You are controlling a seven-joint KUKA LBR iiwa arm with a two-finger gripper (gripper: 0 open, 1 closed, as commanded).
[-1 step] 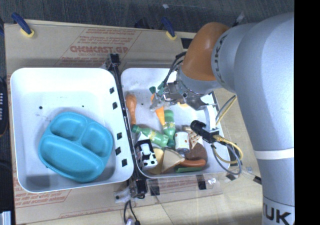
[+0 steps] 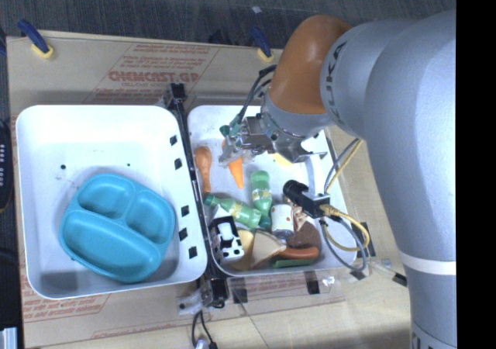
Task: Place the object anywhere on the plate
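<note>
Brown cardboard with red print covers the bench (image 2: pixel 147 68) under me, and two shallow white bins sit on it side by side, blue clamps at the back edge. From the fixed camera above, the left bin (image 2: pixel 46 130) carries a blue plate (image 2: pixel 118 226) with three compartments, lying toward the near side of that bin and slightly askew. The right bin (image 2: pixel 203 119) is crowded: an orange carrot-shaped piece (image 2: pixel 203 165) lies along its left wall, a green bottle (image 2: pixel 260 192) near the middle, a small white jar (image 2: pixel 282 219) beside that, and toward the near end a heap with a black-and-white block (image 2: pixel 225 237) and a tan wedge (image 2: pixel 267 247). My gripper (image 2: pixel 242 142) hangs over the far half of this right bin, and a small orange cone (image 2: pixel 236 171) points down from just beneath it, close against my fingers. Whether I am clenched on that cone or merely hovering above it, I cannot tell from this angle. My grey arm (image 2: pixel 403 153) comes in from the right, its orange band (image 2: pixel 306 60) above the wrist.
</note>
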